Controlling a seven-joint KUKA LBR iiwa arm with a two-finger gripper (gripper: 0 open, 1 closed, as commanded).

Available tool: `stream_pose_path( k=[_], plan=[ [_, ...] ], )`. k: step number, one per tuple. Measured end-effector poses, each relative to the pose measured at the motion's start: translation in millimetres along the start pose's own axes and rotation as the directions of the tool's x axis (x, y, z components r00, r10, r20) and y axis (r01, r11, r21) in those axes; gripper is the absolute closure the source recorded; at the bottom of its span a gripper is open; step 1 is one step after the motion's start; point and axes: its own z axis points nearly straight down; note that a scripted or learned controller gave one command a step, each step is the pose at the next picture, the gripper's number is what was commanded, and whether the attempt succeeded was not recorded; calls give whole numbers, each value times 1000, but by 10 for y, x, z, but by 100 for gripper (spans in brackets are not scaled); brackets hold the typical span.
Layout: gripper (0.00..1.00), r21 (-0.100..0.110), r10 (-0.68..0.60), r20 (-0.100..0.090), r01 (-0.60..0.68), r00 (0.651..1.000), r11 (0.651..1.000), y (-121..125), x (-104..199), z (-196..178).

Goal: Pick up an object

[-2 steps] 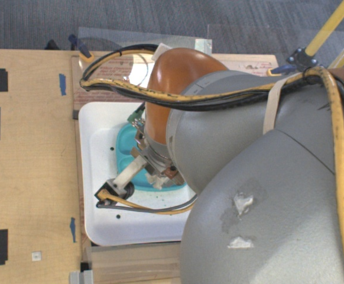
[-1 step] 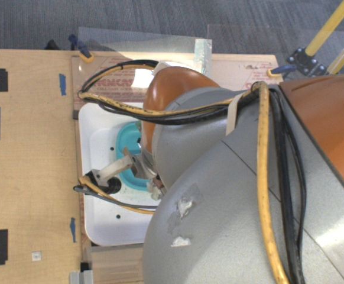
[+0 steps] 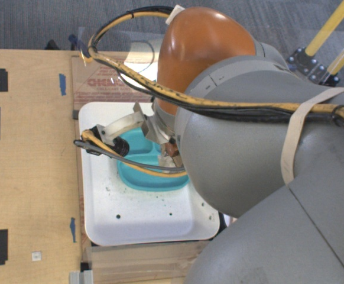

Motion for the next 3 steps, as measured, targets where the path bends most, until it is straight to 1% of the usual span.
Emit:
stream_pose_path(
  k=[1,2,3],
  plan=[
    [100,3,-375,14,375,927,927,192,-78,665],
    [100,-3,0,13,0,1000,1000,23,14,1590],
    [100,4,-441,12,441,898,898,5,-11,1432]
  ],
)
